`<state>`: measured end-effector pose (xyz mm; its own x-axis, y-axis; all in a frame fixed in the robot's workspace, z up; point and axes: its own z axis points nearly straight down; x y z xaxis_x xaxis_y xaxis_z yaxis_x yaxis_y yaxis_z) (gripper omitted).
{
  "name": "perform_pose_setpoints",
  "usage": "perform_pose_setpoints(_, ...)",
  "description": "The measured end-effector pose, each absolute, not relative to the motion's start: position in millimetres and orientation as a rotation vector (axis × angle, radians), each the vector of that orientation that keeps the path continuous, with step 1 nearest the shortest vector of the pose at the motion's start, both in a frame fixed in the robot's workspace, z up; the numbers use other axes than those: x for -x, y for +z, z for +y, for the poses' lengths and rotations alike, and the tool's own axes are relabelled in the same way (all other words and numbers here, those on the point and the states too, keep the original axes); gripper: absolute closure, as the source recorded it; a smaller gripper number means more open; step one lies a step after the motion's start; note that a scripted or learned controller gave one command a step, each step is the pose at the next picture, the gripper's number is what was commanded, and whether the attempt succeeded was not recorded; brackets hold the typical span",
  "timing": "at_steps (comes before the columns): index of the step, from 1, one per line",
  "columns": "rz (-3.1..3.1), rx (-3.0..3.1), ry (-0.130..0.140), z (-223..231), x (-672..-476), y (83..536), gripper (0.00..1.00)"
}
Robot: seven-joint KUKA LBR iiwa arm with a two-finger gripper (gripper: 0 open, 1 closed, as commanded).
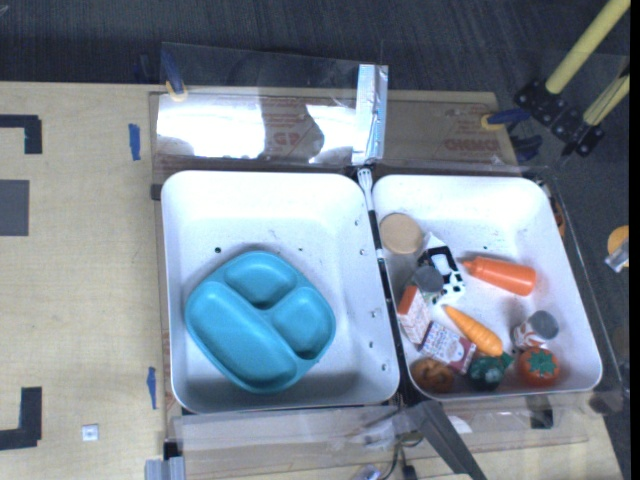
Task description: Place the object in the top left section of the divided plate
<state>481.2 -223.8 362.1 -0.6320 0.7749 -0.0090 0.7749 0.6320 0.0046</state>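
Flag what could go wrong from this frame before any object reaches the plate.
1. The toys in the right bin lie crowded, the small carrot against packets, so a grasp may slip or catch two.
2. The blue divided plate sits turned in the left bin, so its top left section is ambiguous.
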Motion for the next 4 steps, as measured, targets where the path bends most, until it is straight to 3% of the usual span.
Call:
perform_pose_setpoints(1,2.87,-1.249,0.0,-224.5,-480.3,438.9,1.0)
perform_pose_setpoints(2,2.928,-1.125,-0.001,-223.8,-480.5,436.1,1.0)
perform_pose_setpoints(3,3.048,-0.758,0.001,-195.0,-514.1,328.6,1.0)
perform_pose_setpoints(4,3.06,-0.667,-0.002,-224.0,-548.7,379.1,1.0)
